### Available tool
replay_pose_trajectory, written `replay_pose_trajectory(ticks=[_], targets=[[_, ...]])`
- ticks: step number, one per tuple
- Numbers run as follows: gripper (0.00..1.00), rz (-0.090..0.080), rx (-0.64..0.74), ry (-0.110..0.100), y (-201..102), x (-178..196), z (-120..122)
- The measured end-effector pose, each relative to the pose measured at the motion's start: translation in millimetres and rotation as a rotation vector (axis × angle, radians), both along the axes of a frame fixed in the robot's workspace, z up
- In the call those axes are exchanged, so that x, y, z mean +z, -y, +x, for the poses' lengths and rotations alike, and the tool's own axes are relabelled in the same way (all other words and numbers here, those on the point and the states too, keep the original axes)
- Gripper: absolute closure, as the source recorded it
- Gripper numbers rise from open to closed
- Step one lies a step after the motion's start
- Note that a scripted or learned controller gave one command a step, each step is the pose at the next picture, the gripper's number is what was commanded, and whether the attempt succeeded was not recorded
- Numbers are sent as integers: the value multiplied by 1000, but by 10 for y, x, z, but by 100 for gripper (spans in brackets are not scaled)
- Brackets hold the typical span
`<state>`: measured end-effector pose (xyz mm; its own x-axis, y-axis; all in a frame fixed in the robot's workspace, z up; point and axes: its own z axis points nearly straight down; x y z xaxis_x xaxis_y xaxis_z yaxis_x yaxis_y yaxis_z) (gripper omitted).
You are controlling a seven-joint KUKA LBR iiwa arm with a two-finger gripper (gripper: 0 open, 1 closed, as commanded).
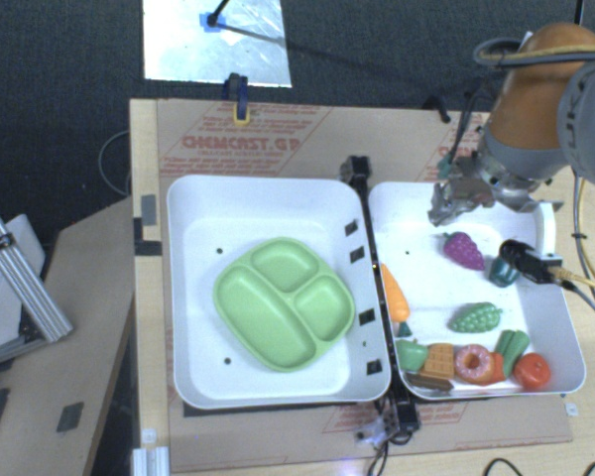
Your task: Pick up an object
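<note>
Gripper (448, 209) low over the far part of the right bin (416, 201), just beyond the purple toy grapes (464, 250); whether the jaws stand open or closed cannot be told, nothing seen between them. Green grapes (475, 317) mid-bin, carrot (394, 293) along the left wall. Along the near edge: waffle (437, 360), donut (473, 363), green pepper (511, 344), tomato (533, 369). Green divided plate (283, 303) centred in the left bin (198, 206).
</note>
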<state>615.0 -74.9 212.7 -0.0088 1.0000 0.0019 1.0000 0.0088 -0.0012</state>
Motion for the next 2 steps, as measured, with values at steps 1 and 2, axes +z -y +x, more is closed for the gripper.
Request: replay_pose_trajectory(ticks=[1, 2], targets=[[100, 1, 1, 1, -535, 143, -229], [100, 1, 1, -1, -1069, 68, -558]])
